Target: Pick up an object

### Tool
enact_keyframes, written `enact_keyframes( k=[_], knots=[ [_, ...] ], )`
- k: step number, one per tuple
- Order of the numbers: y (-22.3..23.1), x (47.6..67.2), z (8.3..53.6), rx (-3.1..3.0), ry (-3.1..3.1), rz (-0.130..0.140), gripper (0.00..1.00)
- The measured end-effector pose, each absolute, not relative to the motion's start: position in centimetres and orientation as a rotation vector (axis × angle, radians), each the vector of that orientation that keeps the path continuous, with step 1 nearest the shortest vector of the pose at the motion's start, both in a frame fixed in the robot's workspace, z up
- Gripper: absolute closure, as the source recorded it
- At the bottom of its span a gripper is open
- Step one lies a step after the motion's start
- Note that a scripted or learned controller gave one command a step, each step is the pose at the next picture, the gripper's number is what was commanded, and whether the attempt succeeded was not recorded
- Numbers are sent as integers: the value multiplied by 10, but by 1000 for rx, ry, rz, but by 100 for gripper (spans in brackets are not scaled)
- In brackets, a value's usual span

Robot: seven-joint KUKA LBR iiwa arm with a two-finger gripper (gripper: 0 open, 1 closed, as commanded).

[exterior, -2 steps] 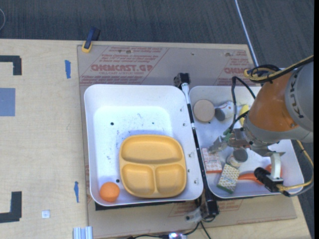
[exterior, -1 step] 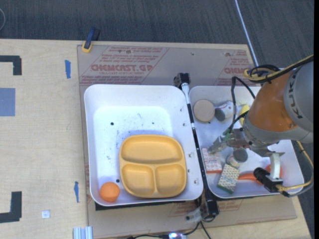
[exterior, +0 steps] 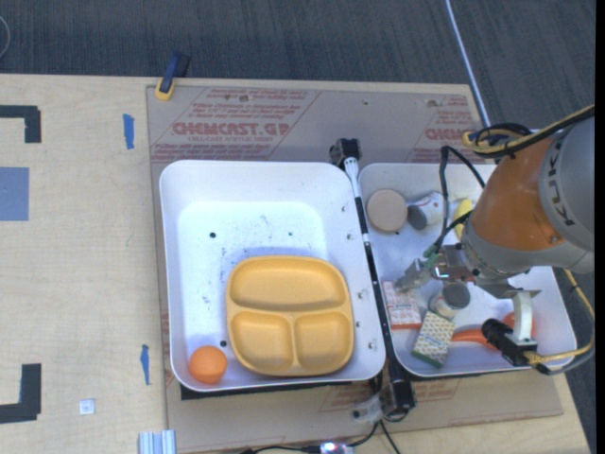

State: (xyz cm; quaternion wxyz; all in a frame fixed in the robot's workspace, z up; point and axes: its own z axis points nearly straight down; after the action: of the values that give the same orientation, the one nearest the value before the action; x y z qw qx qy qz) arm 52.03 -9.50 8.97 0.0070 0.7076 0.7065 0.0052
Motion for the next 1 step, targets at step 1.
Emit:
enact_keyframes(
  k=[1],
  knots=[
    [-94,538,89,2220,2219,4,0]
  ],
)
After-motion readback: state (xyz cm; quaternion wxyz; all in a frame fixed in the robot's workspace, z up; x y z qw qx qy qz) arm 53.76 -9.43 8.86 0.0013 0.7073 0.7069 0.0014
